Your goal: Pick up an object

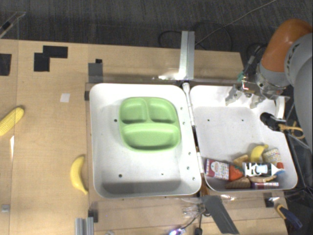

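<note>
While the gripper [243, 98] hangs over the far edge of the right bin [230, 131], its fingers stand apart with nothing between them, and the objects lie well away in a heap [247, 169] at that bin's near end: a red carton [217, 170], a lemon [257, 152], a white tube [261, 169]. A green tray [149, 123] sits in the left bin [105, 146]

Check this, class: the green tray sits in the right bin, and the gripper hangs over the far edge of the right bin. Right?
Not quite. The camera view shows the green tray in the left bin, not the right bin. The gripper does hang over the right bin's far edge.
</note>
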Motion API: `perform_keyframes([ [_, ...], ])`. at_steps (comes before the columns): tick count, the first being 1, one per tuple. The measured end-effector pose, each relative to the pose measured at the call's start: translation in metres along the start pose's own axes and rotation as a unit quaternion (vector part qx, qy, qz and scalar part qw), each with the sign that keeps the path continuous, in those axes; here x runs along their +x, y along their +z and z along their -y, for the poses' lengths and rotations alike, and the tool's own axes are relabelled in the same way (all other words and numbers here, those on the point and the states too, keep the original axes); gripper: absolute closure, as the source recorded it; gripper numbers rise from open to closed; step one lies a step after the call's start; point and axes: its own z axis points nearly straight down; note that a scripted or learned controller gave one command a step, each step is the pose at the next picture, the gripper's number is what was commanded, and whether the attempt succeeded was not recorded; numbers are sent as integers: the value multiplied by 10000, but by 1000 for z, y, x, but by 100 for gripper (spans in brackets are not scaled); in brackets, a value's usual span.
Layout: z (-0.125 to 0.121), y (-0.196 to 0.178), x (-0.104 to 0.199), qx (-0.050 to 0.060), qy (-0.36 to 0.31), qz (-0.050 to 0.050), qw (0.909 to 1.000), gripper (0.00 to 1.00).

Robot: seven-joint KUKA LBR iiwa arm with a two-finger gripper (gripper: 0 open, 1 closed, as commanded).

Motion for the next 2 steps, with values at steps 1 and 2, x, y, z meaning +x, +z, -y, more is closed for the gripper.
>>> perform_keyframes([
  [1, 57, 31, -9, -29, -126, -7, 9999, 0],
  [2, 15, 32, 35, -31, -1349, -3, 9909, 0],
])
